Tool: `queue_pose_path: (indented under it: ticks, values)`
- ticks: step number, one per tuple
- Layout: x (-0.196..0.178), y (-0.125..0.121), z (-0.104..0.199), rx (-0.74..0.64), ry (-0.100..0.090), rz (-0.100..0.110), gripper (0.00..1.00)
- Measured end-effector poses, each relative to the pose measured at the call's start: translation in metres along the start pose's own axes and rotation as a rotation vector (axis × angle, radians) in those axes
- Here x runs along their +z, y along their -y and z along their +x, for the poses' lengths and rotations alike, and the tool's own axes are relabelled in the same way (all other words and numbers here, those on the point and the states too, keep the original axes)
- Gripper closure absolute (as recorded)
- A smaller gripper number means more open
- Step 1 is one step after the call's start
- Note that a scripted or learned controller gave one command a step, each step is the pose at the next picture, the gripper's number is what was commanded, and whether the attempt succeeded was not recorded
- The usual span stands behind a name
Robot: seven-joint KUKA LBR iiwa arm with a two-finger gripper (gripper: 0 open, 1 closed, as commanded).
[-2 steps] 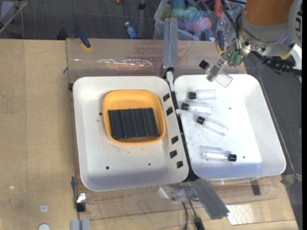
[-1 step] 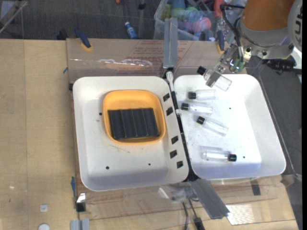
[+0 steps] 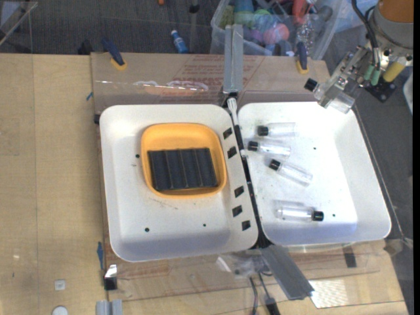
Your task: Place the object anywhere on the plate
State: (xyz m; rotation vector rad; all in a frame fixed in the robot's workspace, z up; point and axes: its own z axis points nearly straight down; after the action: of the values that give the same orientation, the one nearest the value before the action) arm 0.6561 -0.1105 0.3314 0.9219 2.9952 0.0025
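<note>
We see two shallow white bins side by side on a wooden bench. The left white bin (image 3: 125, 222) holds a rounded-square orange plate (image 3: 152, 138), and on that plate lies a dark ribbed rectangular block (image 3: 182, 169) that covers most of its middle. The right white bin (image 3: 357, 195) holds four small clear plastic vials with black caps. The uppermost vial (image 3: 275, 130) lies nearly level across the picture, its cap pointing left toward the divider between the bins. Just below it, the second vial (image 3: 269, 148) has its long axis almost level too, with the cap again at the left end. The third vial (image 3: 290, 170) lies on a slant, its cap at the upper left and its clear body running down to the right. The fourth vial (image 3: 298, 212), nearer the front wall and well apart from the other three, lies almost level with its cap pointing right. All four rest on the bin floor, none of them on the plate. The two-finger gripper (image 3: 336, 96) hangs over the far right corner of the right bin, below the orange band of the arm, apart from every vial; we cannot tell how its jaws stand. Behind the bins a clear plastic tub of coloured items (image 3: 282, 12) stands on the floor.
</note>
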Motion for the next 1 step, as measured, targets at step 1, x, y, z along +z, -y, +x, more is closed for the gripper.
queue_pose_path:
  ticks: [1]
  values:
    - [-0.1022, 0.0542, -0.0199, -0.005, 0.000, 0.001, 1.00]
